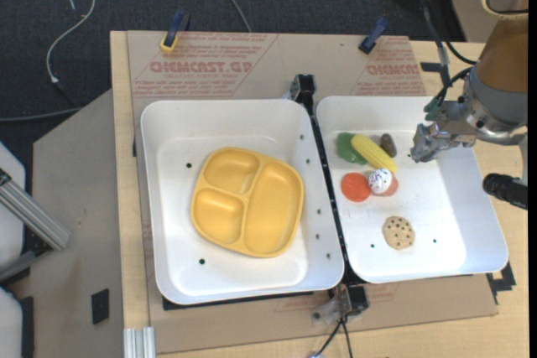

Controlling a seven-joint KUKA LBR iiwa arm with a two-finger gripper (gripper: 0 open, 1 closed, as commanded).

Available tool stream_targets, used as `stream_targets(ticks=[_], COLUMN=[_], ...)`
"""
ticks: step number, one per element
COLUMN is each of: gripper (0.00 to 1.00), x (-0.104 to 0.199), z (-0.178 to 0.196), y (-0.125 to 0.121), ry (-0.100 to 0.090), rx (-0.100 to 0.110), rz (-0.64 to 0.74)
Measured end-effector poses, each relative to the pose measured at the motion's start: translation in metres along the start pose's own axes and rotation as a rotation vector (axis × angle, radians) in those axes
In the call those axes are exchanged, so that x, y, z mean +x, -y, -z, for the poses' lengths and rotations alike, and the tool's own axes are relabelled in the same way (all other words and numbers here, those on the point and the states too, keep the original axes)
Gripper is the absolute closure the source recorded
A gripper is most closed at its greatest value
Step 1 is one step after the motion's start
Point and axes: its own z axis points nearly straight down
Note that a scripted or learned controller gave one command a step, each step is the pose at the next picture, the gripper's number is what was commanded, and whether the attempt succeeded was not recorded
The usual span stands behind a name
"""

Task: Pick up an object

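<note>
I am hovering my tool [424, 143] over the right-hand bin [470, 256], toward its far side. From this slanted look down I cannot tell how the tool is set, and nothing is showing in its grip.

The candidates are lying clustered just to the tool's left, toward the bin's inner wall. Nearest is a small dark brown piece [388, 142], close beside the tool but apart from it. Touching that cluster, a yellow corn cob [372, 151] is lying at a slant across a green toy vegetable [348, 147]; the overlap is making either one awkward to take cleanly. Nearer the camera, a white speckled ball [382, 180] is pressing against an orange-red round piece [356, 187]. A chocolate chip cookie [398, 232] is lying flat and alone, well apart from the tool, with bare floor around it.

My judgement: the cookie is offering the freest approach, though its flatness may be letting it slip. The left-hand bin [159, 130], far to the tool's left, is carrying a yellow divided plate [247, 201]. Both bins are sitting on the cardboard-topped worktop [252, 54].
</note>
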Motion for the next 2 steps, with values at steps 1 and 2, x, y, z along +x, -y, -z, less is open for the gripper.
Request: stream_targets(ticks=[1,2], gripper=[1.00,1.00], x=[0.049,0.097], z=[0.007,0.002], y=[-0.015,-0.019], ry=[0.000,0.000], rx=[-0.003,0.001], rz=[0.003,0.002])
